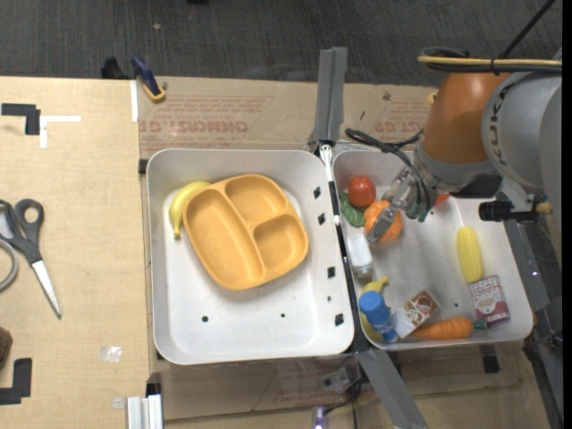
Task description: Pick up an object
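Note:
My gripper (399, 207) is low in the upper left part of the right bin (500, 338), with its tip against a small orange fruit (380, 224). Whether the fruit is gripped I cannot make out. Just to its left sit a red tomato (360, 189) and a green piece (350, 211). A clear bottle (359, 251) lies along the bin's left wall. Further down are a blue-capped bottle (374, 312), a small snack packet (420, 308) and a carrot (442, 329). A yellow corn cob (469, 253) and a red-and-white packet (489, 298) lie to the right.
The left bin (232, 329) holds an orange divided plate (246, 231) with a banana (182, 206) under its left rim. Scissors (31, 248) lie on the bench at far left. The grey arm with its orange band (460, 119) hangs over the right bin's top right corner.

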You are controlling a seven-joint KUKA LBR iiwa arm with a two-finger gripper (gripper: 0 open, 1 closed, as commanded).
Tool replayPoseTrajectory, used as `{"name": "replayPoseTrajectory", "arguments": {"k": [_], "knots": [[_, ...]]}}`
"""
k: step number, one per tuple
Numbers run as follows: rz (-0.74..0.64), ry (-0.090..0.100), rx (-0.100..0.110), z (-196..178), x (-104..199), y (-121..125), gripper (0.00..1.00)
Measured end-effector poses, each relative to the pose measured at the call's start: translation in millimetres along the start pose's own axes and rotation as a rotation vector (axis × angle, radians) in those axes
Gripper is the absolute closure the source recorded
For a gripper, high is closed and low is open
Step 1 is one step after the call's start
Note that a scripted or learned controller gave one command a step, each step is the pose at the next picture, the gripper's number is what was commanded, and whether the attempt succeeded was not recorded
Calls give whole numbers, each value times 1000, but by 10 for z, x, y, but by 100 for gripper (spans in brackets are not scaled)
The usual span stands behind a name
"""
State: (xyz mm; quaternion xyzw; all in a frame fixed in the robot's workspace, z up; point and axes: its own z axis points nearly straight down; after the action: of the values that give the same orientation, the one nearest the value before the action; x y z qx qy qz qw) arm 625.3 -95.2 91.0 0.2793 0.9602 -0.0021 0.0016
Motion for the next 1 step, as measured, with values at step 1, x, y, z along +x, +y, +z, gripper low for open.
{"name": "replayPoseTrajectory", "arguments": {"k": [1], "knots": [[-3,1,2,-65,-1,5,100]]}}
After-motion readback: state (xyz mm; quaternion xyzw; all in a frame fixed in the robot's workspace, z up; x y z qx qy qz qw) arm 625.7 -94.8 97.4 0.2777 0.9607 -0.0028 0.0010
